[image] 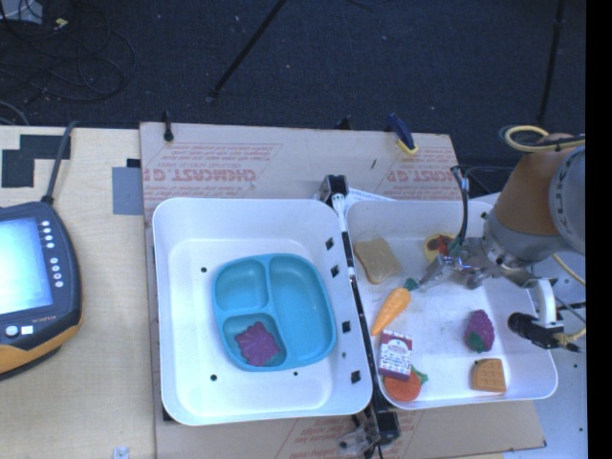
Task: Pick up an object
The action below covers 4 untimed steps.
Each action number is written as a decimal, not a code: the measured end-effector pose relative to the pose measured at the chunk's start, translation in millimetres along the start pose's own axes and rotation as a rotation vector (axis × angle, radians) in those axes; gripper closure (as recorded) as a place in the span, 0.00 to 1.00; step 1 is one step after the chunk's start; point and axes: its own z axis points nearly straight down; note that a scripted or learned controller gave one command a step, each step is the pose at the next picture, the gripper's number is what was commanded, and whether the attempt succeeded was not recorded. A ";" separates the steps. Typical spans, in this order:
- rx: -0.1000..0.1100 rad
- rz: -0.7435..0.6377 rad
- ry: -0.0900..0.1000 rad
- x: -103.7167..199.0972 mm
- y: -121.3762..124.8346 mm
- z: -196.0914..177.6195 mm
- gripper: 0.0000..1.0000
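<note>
Grey gripper (432,272) above right bin (449,220), beside carrot (391,310); we cannot tell its claw's state.

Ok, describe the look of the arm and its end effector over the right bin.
The arm is a thick rounded body, grey with a broad orange band above the wrist. A dark cable runs up from it. The end effector is a slim metallic grey assembly that tapers toward the carrot side of the right bin; its finer detail is too small to tell.
</note>
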 end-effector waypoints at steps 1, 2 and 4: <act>0.002 -0.001 0.001 45.7 58.5 0.4 0.00; 0.012 0.007 0.002 52.3 -12.9 1.0 0.00; 0.004 0.003 0.000 86.5 31.7 0.7 0.00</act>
